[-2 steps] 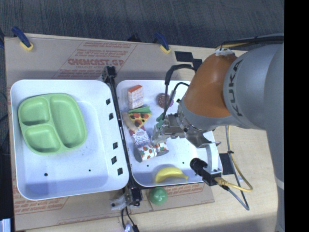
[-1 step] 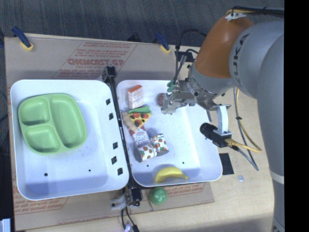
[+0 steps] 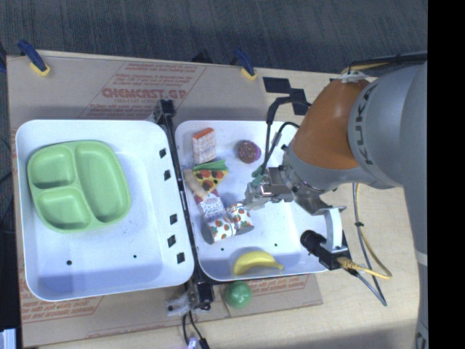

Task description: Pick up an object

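A white left bin (image 3: 43,267) lies on a cardboard sheet (image 3: 138,86) printed in red, which spreads out beyond the bin on its far side. In the far left part of this bin rests a pale green divided plate (image 3: 78,185) with three compartments, lying flat. Touching the bin's right edge is a second white bin (image 3: 225,128), and a row of black clips (image 3: 174,195) runs along the seam between them. Beyond the bin's far left corner a blue clamp (image 3: 34,57) grips the cardboard; another blue clamp (image 3: 244,62) sits further right along the same edge. Off the bin's near right corner a small green ball (image 3: 237,294) lies on the cardboard. Dark carpet (image 3: 145,13) lies beyond.
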